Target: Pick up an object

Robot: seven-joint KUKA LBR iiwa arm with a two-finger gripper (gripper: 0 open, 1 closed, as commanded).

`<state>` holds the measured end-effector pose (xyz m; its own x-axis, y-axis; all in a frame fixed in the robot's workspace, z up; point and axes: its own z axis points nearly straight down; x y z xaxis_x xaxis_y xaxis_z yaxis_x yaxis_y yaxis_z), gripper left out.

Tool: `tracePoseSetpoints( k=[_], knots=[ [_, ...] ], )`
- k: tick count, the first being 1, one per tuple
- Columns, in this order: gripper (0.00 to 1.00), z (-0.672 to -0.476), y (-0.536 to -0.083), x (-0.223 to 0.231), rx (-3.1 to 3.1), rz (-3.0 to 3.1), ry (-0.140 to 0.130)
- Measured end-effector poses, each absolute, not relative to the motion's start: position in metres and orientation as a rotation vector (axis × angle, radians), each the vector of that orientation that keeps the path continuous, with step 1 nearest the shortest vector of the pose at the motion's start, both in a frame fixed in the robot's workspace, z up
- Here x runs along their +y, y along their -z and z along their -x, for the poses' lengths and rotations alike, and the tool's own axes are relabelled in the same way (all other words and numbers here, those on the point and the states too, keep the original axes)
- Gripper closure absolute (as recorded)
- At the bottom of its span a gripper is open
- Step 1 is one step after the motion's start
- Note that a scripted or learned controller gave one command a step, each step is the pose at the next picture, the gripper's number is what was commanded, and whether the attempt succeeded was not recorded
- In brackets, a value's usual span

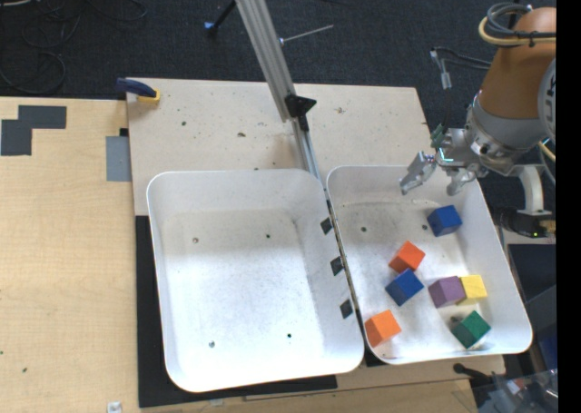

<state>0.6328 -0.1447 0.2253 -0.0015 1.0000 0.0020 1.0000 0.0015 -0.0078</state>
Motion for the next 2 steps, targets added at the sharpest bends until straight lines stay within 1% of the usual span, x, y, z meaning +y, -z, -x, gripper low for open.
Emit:
tracePoseSetpoints(
  k=[1,2],
  knots=[
    [0.00,-0.634,-0.228,-0.145,-2.223,2.216,-0.003],
    [0.00,-0.630,-0.184,-0.141,-2.219,2.216,-0.007]
  ],
)
